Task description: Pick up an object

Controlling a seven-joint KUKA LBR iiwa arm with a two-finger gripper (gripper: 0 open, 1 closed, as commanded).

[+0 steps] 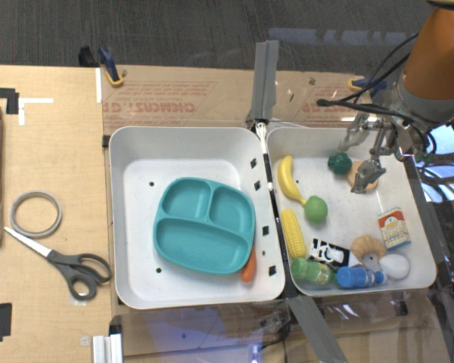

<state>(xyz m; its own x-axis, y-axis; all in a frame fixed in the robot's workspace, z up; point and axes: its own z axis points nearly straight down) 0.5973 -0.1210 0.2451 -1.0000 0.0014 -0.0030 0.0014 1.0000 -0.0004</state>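
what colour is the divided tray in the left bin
Teal, seen clearly in the camera view: the divided tray in the left bin.

I see red lettering printed on the flat brown cardboard sheet (181, 97) beyond the bins, upside down and too faint for me to read reliably.

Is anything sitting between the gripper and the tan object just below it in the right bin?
Nothing visible does. The gripper hangs right over the tan object near the right bin's far side. The dark green ball lies just beside it on the left, close enough to be nudged, but not between them.
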